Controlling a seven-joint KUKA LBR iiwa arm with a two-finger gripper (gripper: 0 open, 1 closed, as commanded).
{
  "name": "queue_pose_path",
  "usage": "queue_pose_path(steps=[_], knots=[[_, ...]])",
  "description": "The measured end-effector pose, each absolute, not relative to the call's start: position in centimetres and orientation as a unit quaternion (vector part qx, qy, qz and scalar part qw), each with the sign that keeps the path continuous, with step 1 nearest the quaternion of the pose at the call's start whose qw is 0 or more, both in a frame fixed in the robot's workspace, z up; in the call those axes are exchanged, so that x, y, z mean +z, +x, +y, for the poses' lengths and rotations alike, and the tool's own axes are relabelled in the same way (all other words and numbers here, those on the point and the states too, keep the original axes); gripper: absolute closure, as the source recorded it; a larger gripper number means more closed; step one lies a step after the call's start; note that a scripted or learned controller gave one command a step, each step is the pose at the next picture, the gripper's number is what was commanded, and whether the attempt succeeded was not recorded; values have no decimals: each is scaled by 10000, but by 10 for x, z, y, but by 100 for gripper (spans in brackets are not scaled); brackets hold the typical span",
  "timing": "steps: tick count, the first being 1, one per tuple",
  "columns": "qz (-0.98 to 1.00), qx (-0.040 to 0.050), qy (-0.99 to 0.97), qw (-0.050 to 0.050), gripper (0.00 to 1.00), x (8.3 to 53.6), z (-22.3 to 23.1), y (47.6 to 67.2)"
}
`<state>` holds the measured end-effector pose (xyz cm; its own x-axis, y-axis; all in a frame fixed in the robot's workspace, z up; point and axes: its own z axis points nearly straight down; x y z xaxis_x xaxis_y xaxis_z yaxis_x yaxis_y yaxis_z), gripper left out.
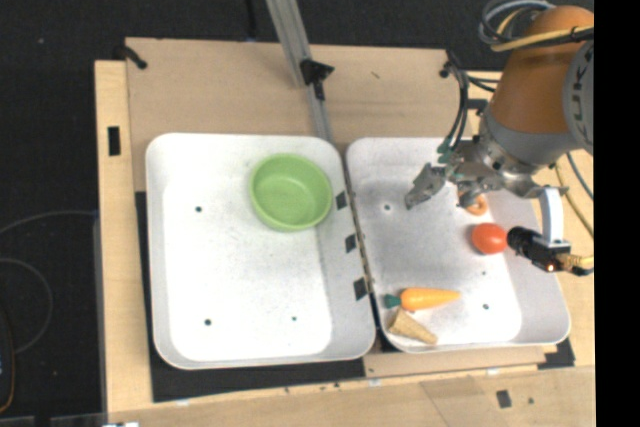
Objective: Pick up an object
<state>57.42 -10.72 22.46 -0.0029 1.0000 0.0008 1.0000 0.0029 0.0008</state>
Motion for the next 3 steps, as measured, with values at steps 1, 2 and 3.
queue_pose_path(steps=[1,2,3], knots=[[-7077,-9,-7065,-1,0,225,-107,574],[-7063,12,-7079,6,0,167,-103,579],[-7069,20,-7073,12,0,112,-96,584]])
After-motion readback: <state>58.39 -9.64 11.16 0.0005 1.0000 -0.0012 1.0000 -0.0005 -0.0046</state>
